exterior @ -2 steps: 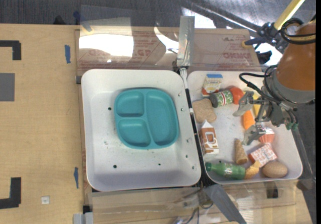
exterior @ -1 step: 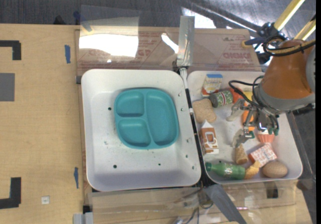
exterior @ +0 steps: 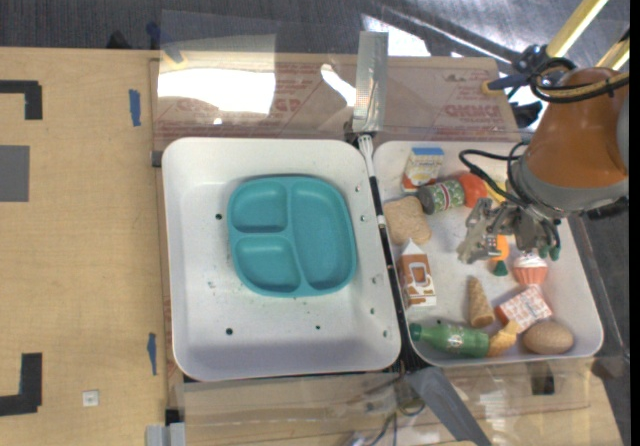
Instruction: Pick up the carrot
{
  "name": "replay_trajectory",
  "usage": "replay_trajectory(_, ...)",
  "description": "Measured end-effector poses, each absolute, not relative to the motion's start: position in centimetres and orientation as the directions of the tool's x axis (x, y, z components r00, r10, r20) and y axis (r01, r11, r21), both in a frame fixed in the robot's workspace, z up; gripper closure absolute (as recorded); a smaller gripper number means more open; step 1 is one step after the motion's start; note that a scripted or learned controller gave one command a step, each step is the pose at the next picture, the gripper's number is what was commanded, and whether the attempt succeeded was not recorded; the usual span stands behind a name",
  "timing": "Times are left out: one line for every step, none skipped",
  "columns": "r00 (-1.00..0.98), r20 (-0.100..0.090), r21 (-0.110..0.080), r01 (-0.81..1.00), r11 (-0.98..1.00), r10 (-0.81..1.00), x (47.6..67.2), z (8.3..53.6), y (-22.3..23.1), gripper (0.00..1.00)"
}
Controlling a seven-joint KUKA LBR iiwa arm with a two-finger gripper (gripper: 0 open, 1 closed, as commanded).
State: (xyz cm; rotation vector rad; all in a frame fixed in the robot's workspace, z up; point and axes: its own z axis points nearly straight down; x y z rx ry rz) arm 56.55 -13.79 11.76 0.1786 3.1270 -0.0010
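Over the right bin point(exterior: 590, 319), the gripper point(exterior: 487, 239) hangs low; whether it stands wide or closed cannot be told. An orange piece, likely the carrot point(exterior: 497, 257), lies directly beneath. Crowding neighbours, notably the cupcake point(exterior: 531, 270), risk a wrong or fouled grasp.

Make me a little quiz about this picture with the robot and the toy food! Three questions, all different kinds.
1. True or false: the teal plate lies in the right bin.
2. Which bin does the pincer hang over? A) the left bin B) the right bin
3. Fill in: the teal plate has ___ compartments.
Key: 1 false, it lies in the left bin; 2 B; 3 three.
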Motion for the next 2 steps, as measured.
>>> replay_trajectory(-0.977,-0.017,0.004,0.212,0.977,0.212,57.4,22.5,-8.1,1.00)
replay_trajectory(-0.999,0.007,0.002,0.032,0.999,0.032,57.7,10.3,-12.8,1.00)
